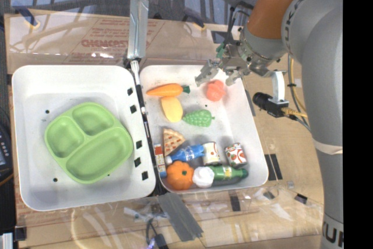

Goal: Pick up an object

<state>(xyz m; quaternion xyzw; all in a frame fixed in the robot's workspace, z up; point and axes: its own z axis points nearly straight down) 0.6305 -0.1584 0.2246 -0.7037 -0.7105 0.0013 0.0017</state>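
With its fingers spread wide, the gripper (pixel 220 74) hovers just above the red tomato (pixel 215 90) at the right bin's (pixel 256 151) far end and should descend centred before closing.

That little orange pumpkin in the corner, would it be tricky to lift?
Probably. The pumpkin looks round and smooth, so fingers may slip. It sits wedged beside the white cap and pizza slice, leaving little room. Likely light plastic.

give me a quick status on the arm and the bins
Gripper open over right bin's far end, holding nothing. Red-orange toy fruit just below the fingers. Carrot lies apart, nothing blocking.
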